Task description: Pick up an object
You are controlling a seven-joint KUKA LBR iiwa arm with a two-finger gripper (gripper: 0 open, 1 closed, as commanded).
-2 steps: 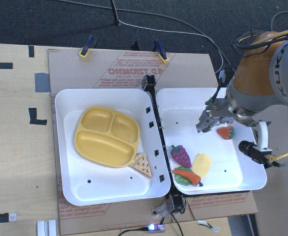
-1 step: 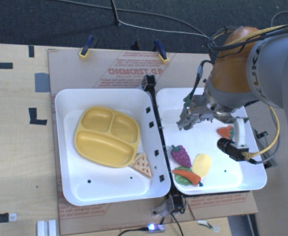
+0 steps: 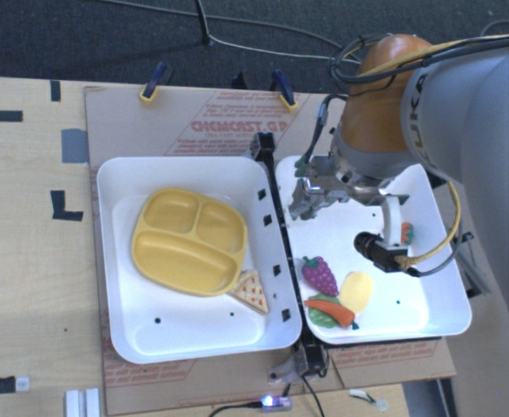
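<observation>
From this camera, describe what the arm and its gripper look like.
The arm is bulky and light grey, with a rounded orange band above the wrist. Black cables loop over the band, and a yellowish hose curves along the wrist's right side. The gripper is a compact grey metal assembly below a silver flange.

The arm (image 3: 446,94) runs off the right edge and hides part of the right bin (image 3: 446,320).

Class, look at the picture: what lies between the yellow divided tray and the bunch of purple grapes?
In the camera view, the waffle slice and the bins' touching walls lie between the yellow tray and grapes.
</observation>
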